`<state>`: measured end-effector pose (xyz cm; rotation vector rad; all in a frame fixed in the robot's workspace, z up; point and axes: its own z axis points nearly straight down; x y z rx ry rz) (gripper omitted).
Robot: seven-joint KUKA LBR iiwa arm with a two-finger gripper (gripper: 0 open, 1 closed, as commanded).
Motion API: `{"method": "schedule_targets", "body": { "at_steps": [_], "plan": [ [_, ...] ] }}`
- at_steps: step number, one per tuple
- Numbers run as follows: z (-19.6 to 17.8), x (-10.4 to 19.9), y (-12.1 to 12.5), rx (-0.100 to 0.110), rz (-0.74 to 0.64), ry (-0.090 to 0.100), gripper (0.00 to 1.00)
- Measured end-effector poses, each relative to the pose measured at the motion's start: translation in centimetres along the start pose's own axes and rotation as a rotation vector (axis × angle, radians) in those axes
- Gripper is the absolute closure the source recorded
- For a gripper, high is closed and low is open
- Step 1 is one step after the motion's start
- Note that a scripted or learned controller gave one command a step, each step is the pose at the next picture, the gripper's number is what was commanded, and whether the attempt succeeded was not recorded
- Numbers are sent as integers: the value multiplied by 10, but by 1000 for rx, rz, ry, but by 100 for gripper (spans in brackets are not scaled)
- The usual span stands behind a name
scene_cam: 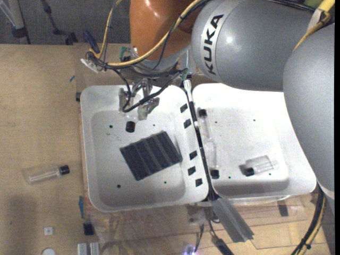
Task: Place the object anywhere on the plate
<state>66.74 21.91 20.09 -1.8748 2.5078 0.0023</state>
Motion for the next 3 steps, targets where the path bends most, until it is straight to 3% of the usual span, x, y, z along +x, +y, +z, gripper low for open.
{"method": "schedule_targets", "body": {
  "at_steps": [2, 3],
  "plan": [
    [-24, -2, -3, 10, 11, -19, 100],
    [-2, 0, 1, -4, -193, 3, 100]
  ]
}}
